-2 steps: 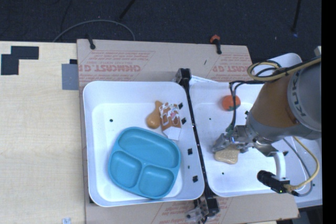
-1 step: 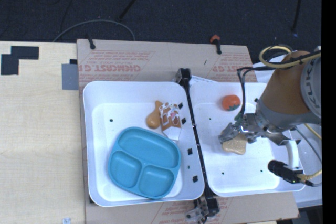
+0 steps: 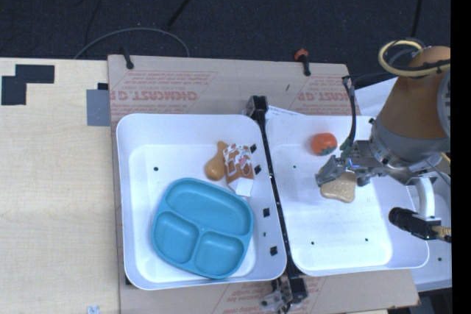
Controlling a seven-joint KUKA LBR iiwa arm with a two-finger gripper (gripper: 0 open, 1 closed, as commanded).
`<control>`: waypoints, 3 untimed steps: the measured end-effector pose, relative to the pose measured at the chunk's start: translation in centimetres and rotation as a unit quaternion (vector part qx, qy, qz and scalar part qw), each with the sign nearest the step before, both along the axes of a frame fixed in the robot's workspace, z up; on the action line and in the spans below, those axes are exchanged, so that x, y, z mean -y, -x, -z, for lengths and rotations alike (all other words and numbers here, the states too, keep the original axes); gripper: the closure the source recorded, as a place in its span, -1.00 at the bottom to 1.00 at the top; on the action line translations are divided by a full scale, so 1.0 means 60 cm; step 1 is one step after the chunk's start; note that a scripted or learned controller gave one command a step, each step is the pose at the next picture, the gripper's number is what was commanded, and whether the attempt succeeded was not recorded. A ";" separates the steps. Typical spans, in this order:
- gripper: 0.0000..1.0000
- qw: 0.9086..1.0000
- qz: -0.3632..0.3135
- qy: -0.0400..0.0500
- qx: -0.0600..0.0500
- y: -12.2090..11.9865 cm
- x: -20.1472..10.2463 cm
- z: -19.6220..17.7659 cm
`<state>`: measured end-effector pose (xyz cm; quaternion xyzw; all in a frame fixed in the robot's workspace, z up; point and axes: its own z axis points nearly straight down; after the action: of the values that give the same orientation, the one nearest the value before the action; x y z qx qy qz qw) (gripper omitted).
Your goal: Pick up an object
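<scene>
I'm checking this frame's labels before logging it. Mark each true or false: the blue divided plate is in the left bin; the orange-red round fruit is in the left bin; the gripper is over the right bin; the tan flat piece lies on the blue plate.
1. The blue divided plastic plate lies in the left white bin. True.
2. The orange-red round fruit is in the left bin. False: it is in the right white bin.
3. The gripper is over the right bin. True.
4. The tan flat piece lies on the blue plate. False: it lies in the right bin, just under the gripper.
</scene>
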<state>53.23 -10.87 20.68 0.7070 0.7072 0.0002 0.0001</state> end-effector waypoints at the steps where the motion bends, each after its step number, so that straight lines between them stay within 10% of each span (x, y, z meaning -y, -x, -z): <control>1: 1.00 1.000 0.000 0.000 0.001 -0.008 0.010 -0.101; 3: 1.00 1.000 -0.002 0.000 -0.001 -0.031 -0.165 -0.107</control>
<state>55.12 -0.96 27.12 0.7055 0.7087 -0.0006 -0.0010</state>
